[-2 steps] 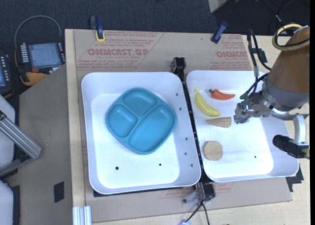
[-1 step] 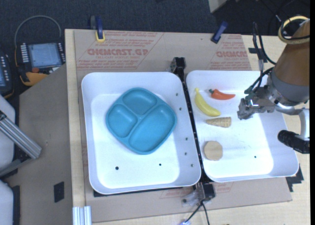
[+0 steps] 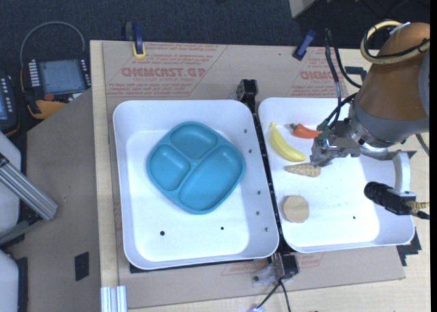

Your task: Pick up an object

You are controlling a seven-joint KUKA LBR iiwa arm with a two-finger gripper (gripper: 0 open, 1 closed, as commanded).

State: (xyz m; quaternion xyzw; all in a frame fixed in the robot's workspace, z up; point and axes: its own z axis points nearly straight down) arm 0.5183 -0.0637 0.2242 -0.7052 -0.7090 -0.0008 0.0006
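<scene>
The right bin (image 3: 355, 235) holds a yellow banana (image 3: 285, 144), an orange-red carrot (image 3: 305, 130) beside it, a pale tan oblong piece (image 3: 302, 171) and a round tan cookie-like disc (image 3: 295, 209). My gripper (image 3: 322, 156) hangs low over the bin's upper middle, just right of the tan oblong piece and below the carrot. Nothing shows between its fingers.
The left bin (image 3: 136, 222) bears a blue divided plate (image 3: 196, 166). A black clamp (image 3: 247, 89) sits at the top of the seam between the bins. The grey arm with its orange band (image 3: 399, 44) comes in over the right bin's upper right. A black part (image 3: 386, 198) juts over the right edge.
</scene>
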